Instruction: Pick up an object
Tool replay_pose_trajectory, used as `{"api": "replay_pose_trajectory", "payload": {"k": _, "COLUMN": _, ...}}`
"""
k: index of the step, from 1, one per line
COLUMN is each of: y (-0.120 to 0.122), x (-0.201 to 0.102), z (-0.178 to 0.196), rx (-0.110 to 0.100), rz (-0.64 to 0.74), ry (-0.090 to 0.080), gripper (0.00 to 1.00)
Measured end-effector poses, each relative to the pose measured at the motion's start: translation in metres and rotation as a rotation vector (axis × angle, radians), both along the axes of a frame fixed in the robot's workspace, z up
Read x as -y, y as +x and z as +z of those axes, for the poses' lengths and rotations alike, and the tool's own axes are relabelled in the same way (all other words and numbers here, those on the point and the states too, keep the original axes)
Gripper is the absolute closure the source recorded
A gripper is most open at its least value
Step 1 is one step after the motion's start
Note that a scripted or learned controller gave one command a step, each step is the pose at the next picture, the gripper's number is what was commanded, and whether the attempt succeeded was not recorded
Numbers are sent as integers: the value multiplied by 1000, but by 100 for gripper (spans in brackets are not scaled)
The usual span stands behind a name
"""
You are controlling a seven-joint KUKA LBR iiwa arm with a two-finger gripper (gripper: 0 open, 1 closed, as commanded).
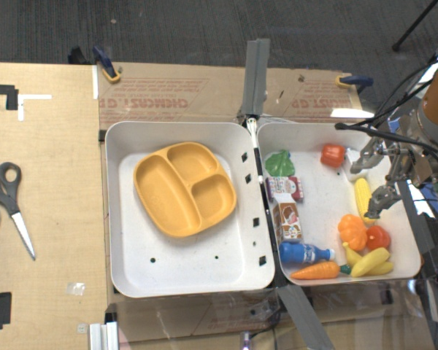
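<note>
My gripper point(368, 184) hangs over the right side of the right bin point(317, 217), reaching in from the right. It is open, with one fingertip point(358, 164) toward the back and the other point(374, 205) toward the front. A yellow corn cob point(361, 195) lies just below and left of the gap; nothing is held. Near the front finger sit an orange pumpkin point(352, 229) and a red tomato point(378, 237). A red pepper point(333, 155) lies at the back of the bin.
Along the right bin's left wall lie a green vegetable point(279, 163), two small boxes point(287, 206) and a blue bottle point(304, 253). A carrot point(315, 271) and a banana point(372, 262) lie at the front. The left bin point(124, 217) holds a yellow divided plate point(185, 188). Scissors point(13, 203) lie on the bench.
</note>
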State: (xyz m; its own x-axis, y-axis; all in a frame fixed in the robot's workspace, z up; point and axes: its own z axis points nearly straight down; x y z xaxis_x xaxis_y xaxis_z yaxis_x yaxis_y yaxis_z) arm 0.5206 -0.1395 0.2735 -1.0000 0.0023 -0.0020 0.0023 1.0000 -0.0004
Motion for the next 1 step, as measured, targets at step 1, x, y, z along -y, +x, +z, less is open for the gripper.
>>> {"api": "replay_pose_trajectory", "payload": {"k": 1, "y": -36, "x": 10, "z": -150, "rx": -1, "rz": 112, "ry": 0, "gripper": 0}}
